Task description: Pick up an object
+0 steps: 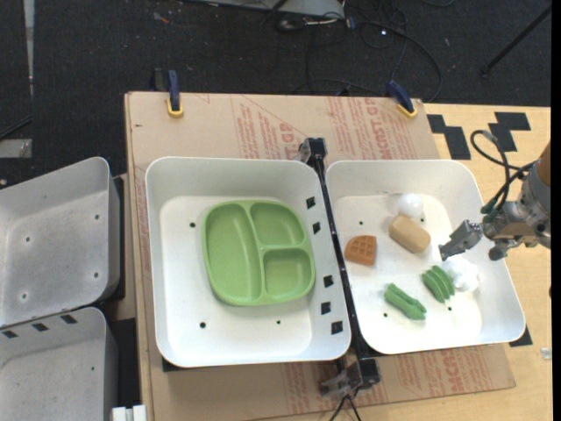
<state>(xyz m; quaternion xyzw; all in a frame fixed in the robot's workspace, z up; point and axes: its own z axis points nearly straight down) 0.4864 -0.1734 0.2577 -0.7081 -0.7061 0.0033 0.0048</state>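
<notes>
The things I could pick lie in the right bin (377,182). Nearest me is a small white lump (465,276) by the bin's right wall, touching a ridged green piece (436,283) on its left. Further left and a little lower lies a second green piece (405,301), shaped like a pea pod. Up the bin from these sit a tan bread-like block (409,233), a brown waffle (360,250) just to its left, and a white ball (409,205) right above the block, near the far wall.

My hand (480,239) hangs at the right edge of this bin, just above the white lump and apart from it. One dark finger (458,239) points left and down toward the green and white pieces; the other is partly hidden. Nothing sits between them that I can see, and I cannot tell how wide they stand.

The left bin (175,182) holds a green divided plate (259,252) with three compartments, lying flat near its middle. Both bins rest on a brown cardboard sheet (263,121) over the bench, held by two clamps at the far edge.
</notes>
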